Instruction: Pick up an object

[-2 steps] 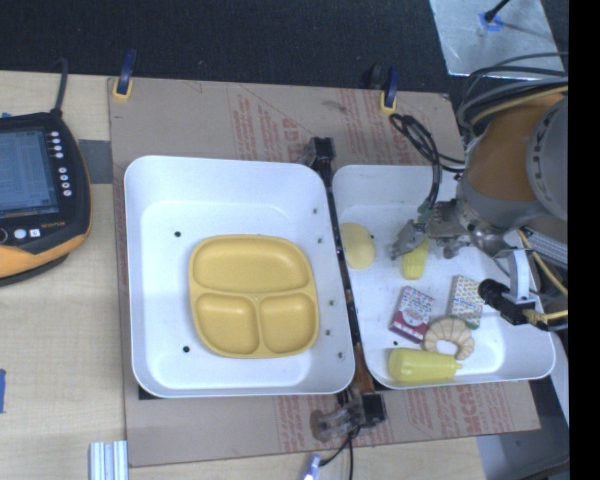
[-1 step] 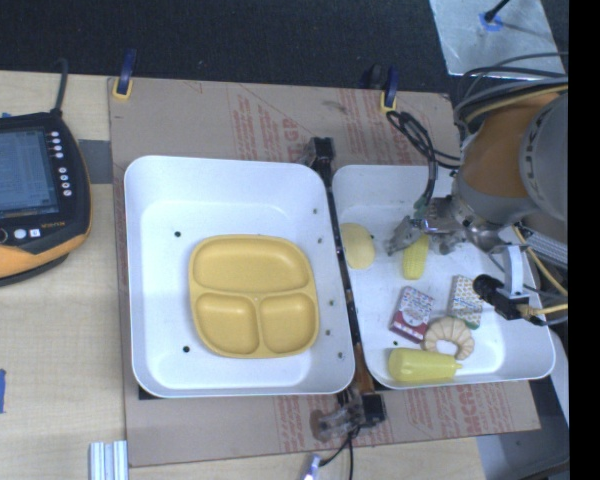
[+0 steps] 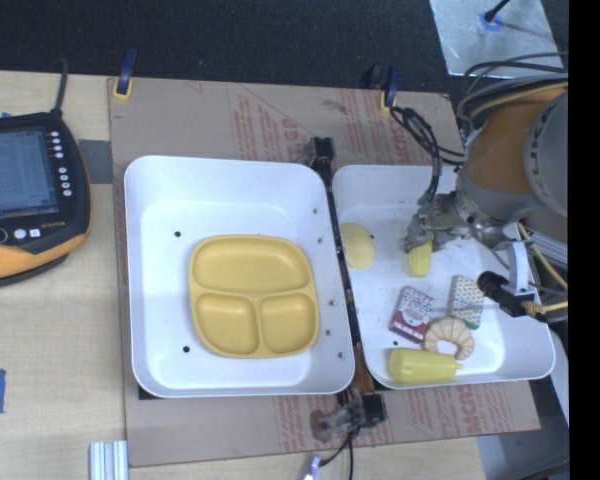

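Small yellow piece point(image 3: 419, 260), upright, at the claw point(image 3: 420, 240) tips, right bin point(image 3: 380, 183) centre. Pale yellow lump point(image 3: 358, 245) at its 9 o'clock. Red packet point(image 3: 412, 314), croissant point(image 3: 450, 336), yellow cylinder point(image 3: 421, 366) toward 6 o'clock.

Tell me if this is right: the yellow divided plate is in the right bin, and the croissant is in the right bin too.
Not quite. The camera view shows the plate in the left bin, not the right. The croissant is indeed in the right bin.
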Controlling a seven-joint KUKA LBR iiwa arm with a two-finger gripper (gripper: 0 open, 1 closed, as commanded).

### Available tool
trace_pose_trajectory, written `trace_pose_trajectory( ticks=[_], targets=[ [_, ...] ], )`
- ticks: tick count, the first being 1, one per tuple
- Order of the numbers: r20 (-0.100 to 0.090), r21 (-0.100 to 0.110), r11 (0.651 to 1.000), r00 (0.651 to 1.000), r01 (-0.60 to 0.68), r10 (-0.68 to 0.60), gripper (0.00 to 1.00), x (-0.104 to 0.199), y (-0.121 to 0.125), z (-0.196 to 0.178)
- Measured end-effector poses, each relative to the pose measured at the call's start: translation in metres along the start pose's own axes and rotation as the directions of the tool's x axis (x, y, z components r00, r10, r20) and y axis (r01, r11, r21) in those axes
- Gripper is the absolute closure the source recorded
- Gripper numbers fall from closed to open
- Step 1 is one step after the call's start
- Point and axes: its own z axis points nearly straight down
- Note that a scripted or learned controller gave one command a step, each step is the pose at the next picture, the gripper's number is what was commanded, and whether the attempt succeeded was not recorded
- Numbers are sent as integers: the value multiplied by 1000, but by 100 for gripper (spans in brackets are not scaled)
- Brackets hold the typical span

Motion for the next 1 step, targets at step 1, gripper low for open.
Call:
trace_pose_trajectory(
  ticks=[1],
  targets=[
    [-5,2,1000,1000,-3,3,100,59,-39,-91]
  ],
)
